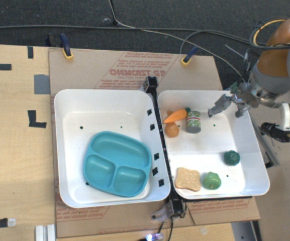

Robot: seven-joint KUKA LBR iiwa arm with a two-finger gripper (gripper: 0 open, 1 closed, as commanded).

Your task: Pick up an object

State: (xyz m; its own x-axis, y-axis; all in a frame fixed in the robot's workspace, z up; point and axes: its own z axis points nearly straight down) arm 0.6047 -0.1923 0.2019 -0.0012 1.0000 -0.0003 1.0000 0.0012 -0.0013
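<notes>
Two-finger gripper (228, 107) spread open, holding nothing, poised over right white bin (245, 134) (near small green-labelled tin can (193, 122)).

The arm (273, 59) enters from the right edge of the camera view, at the upper right. Its orange band sits at the top, with the grey wrist section directly below it. From the wrist, the gripper (228, 106) extends toward the left and slightly downward. Two dark fingers (216, 107) are visible, spread apart from each other, one reaching further left than the other. Nothing is seen between the fingers. The gripper is positioned at the upper right corner of the right bin, over its rim and inner wall. The arm is tilted, not vertical, with the gripper lower in the view than the band.
</notes>
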